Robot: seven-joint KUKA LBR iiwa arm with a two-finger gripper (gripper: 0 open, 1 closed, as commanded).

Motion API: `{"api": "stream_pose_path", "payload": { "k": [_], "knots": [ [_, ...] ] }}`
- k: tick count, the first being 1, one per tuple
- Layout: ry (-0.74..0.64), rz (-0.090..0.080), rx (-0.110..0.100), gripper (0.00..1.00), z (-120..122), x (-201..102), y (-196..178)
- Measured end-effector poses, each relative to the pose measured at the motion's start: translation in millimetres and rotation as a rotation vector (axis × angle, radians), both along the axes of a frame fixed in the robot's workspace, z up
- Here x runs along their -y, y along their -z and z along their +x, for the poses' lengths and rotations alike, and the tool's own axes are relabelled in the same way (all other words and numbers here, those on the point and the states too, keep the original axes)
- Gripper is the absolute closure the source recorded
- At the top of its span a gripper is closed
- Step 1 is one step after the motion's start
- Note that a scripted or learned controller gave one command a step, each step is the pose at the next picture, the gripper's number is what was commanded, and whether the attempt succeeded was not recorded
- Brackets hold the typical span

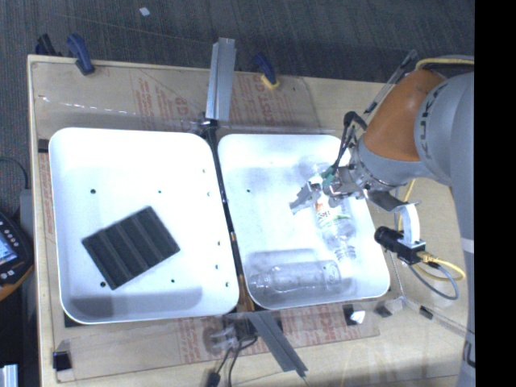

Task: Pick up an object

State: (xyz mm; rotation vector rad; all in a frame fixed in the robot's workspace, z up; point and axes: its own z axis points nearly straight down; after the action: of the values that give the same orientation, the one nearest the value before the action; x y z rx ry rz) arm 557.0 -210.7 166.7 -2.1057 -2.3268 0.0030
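My gripper (305,197) hangs low over the middle of the right bin (266,164), with the arm reaching in from the right. A small clear bottle (335,229) with a red and white label lies just right of the gripper, slanting toward the bin's front right corner; its upper end sits under the wrist. I cannot tell whether the gripper touches it. A larger clear plastic bottle (295,279) lies on its side along the front wall of the same bin. A black ribbed rectangular slab (131,246) lies in the left bin (121,156).
A grey divider bar (220,79) runs between the two bins at the back. Blue clamps (79,53) hold the bench's far edge. Bare white floor shows in the right bin's back left part.
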Motion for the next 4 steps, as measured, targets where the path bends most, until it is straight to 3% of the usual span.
{"api": "stream_pose_path", "payload": {
  "k": [1,2,3,4],
  "knots": [
    [-0.005,0.000,0.000,1.00,1.1,-0.6,-9.9],
    [-0.005,0.000,0.000,0.00,1.1,-0.6,-9.9],
    [0.143,-0.002,0.003,0.00,26.7,-0.6,18.3],
    [0.143,-0.001,0.003,0.00,26.8,-0.8,18.3]
  ]
}}
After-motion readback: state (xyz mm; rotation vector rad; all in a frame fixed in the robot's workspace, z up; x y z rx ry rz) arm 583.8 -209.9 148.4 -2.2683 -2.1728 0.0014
